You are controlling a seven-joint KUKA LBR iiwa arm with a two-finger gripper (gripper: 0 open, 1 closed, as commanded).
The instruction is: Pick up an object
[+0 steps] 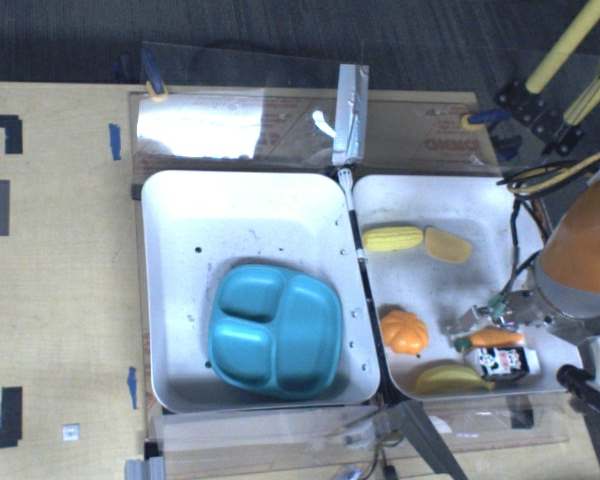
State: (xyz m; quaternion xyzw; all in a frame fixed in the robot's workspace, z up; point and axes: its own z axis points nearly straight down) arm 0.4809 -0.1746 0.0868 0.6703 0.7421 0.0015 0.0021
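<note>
The gripper (pixel 477 320) is low in the right bin (pixel 460 193), near its front right corner; whether it is open or closed cannot be told, and nothing can be seen held in it. Just below it lie a small orange piece (pixel 497 337) and a black-and-white item (pixel 504 362). A yellow banana (pixel 450 377) rests against the front wall, and an orange fruit (pixel 404 332) sits to the left. Further back lie a corn cob (pixel 392 238) and a tan piece (pixel 448 245). The left bin (pixel 180 218) holds 1 blue divided tray (pixel 276 330).
</note>
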